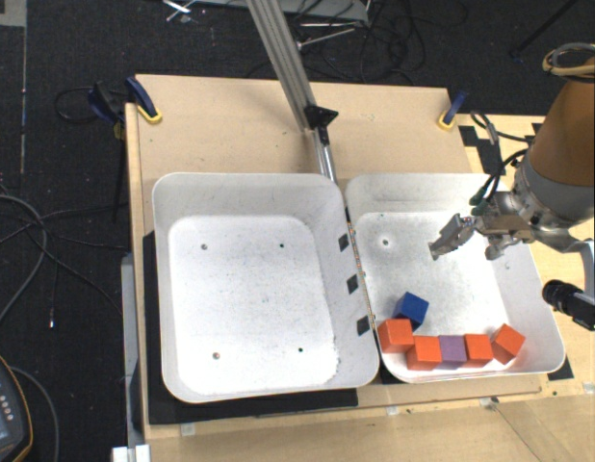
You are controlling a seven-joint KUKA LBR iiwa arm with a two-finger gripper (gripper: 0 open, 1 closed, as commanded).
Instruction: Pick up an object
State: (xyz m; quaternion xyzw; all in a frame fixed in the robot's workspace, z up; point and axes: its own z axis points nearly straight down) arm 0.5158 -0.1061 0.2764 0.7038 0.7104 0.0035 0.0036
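Observation:
Along the front wall of the right bin (452, 205) lies a row of blocks: an orange block (395, 334), a second orange block (425, 351), a purple block (452, 349), a third orange one (478, 347) and another orange one (508, 342). A blue block (410, 308) sits just behind the row's left end. My gripper (468, 240) hangs over the bin's middle right, well behind the blocks, open, with nothing between its fingers (446, 241).
The left bin (182, 200) stands beside the right one, split from it by a ridge with black clips. A slanted metal pole (283, 51) runs from the back down to the bins' junction. Clamps sit at the bench's back corners.

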